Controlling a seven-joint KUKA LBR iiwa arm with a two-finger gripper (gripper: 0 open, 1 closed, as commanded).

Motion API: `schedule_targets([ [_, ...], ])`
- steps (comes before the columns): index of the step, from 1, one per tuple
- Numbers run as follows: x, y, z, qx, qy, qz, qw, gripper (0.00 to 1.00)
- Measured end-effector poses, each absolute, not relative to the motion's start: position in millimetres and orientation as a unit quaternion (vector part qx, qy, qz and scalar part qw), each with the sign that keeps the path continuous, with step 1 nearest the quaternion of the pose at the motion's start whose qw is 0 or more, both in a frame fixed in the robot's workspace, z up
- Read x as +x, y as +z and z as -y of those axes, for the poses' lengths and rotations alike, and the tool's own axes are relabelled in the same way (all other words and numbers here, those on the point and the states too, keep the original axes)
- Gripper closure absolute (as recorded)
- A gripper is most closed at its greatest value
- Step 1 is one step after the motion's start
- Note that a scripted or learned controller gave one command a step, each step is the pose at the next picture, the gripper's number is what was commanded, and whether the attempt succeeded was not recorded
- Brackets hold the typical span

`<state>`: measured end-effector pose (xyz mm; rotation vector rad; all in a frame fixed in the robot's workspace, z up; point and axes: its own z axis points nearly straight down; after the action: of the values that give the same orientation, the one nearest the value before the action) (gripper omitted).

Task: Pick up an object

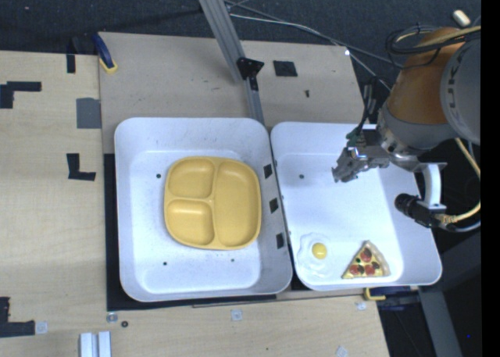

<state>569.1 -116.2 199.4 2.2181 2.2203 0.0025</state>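
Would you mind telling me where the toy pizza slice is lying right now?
The pizza slice lies in the right bin, at its near right corner, just right of the fried egg.

Even, fairly bright overhead light, soft shadows, slightly grainy and soft focus.

Two white bins side by side on bench. Left bin (133, 191): yellow three-compartment plate (212, 201) at centre. Right bin (312, 144): toy fried egg (316, 252) and toy pizza slice (366, 262) near lower edge, close together but apart. Gripper (344, 171) over right bin's upper middle, well above both toys in frame, nothing between fingers. Orange-banded arm (426, 98) enters from upper right.
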Motion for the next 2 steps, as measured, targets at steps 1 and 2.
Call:
schedule_targets([
  [1,571.0,247,107,0.706,0.0008,-0.708,0.001,1.0],
  [2,557.0,233,51,0.705,-0.001,-0.709,-0.001,1.0],
])
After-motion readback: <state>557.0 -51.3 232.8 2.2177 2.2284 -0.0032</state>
